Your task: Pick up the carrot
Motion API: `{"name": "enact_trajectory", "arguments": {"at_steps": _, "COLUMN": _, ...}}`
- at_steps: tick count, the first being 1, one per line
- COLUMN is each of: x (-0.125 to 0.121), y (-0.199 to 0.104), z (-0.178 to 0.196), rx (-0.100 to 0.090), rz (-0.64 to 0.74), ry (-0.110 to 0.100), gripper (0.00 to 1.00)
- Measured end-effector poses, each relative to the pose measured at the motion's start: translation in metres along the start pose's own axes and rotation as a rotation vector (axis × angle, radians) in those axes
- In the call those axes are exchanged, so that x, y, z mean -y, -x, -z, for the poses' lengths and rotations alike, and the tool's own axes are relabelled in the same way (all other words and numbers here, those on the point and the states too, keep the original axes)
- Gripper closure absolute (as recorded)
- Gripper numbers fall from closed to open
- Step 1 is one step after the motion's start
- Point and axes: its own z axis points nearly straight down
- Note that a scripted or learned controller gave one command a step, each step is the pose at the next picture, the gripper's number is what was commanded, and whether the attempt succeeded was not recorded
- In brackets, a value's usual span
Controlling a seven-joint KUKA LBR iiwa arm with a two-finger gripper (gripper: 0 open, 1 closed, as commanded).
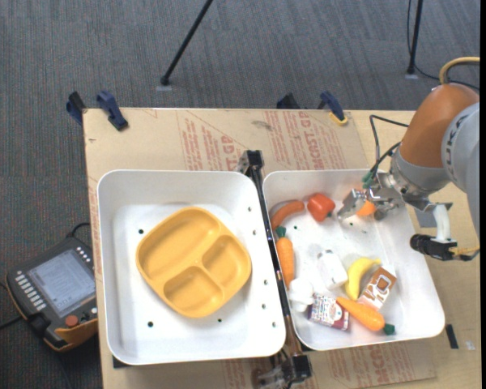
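Orange carrot (pixel 285 258) at right bin's left wall | sausage (pixel 286 211) beside | gripper (pixel 358 210) apart, grasp unclear

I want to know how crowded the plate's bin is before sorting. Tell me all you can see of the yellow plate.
The plate is yellow, looks like smooth plastic, with rounded corners and three sunken compartments, one large and two smaller. It lies flat, right side up, turned at a slant, near the middle of the left bin. Nothing lies on it or touches it.

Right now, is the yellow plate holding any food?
No. The yellow plate sits in the left bin with all three compartments bare.
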Motion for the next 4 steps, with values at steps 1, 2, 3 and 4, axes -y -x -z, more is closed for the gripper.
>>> {"name": "enact_trajectory", "arguments": {"at_steps": 1, "x": 0.0, "y": 0.005, "z": 0.077, "rx": 0.01, "rz": -0.003, "ry": 0.006, "gripper": 0.0}}
{"name": "enact_trajectory", "arguments": {"at_steps": 2, "x": 0.001, "y": 0.0, "z": -0.001, "rx": -0.001, "rz": 0.0, "ry": -0.002, "gripper": 0.0}}
{"name": "enact_trajectory", "arguments": {"at_steps": 3, "x": 0.0, "y": 0.0, "z": 0.0, "rx": 0.0, "rz": 0.0, "ry": -0.001, "gripper": 0.0}}
{"name": "enact_trajectory", "arguments": {"at_steps": 4, "x": 0.001, "y": 0.005, "z": 0.058, "rx": 0.01, "rz": -0.004, "ry": 0.005, "gripper": 0.0}}
